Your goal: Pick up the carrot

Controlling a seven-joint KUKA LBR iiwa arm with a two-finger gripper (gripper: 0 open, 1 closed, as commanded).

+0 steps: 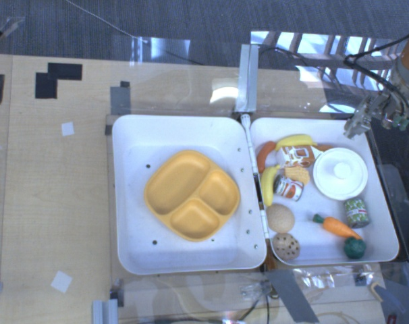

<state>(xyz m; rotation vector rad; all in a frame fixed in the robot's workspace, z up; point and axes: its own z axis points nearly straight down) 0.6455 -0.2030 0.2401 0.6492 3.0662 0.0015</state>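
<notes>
Left bin [123,201] holds a yellow tray [192,194]. Right bin [387,238], lower right: carrot [337,227] among toy foods. Gripper [360,123], upper right; its state is indiscernible.

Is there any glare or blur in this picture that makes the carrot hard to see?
Camera view: the carrot is evenly lit and sharp enough; bright glare lies on the clear panel behind the bins, away from it; the hand at the right edge looks slightly blurred.

orange carrot [337,227] w/ green top, lying flat, tilted, right bin, near front edge
</notes>
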